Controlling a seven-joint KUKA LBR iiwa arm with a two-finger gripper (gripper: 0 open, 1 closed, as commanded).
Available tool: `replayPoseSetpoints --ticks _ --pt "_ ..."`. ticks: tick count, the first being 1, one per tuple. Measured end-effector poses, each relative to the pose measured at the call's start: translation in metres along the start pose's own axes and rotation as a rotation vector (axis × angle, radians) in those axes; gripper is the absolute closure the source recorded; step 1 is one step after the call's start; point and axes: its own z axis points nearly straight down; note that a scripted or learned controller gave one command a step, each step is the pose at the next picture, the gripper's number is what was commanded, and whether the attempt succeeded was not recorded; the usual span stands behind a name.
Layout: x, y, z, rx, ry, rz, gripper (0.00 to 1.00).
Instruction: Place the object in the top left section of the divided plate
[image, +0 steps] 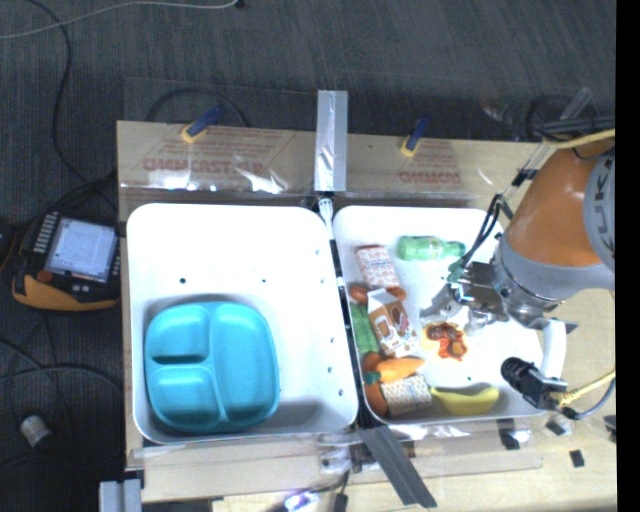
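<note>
Turquoise plastic, the divided plate (211, 366) lies at the left bin's (232, 235) six o'clock, its three sections bare. The right bin (480, 222) holds a clutter: a green bottle (430, 248) at twelve o'clock, snack packets (386, 300) near the centre divider, a banana (464, 400) and an orange item (396, 368) toward six. The gripper (452, 300) hangs over this bin, just above a small red-orange object (448, 340); whether its claw is spread or closed cannot be told.

Left bin (230, 240) open around my plate (212, 364) at its near-left corner; food (392, 330) crowds the right bin's (480, 225) left side.
</note>
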Motion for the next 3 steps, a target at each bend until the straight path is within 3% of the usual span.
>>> replayPoseSetpoints --ticks 1,2,3 --pt "0.018 -0.005 0.045 0.003 0.002 0.078 1.0" --pt "0.012 0.052 0.104 -0.042 0.009 0.203 1.0" --pt "0.013 0.094 0.115 -0.044 0.02 0.376 1.0"
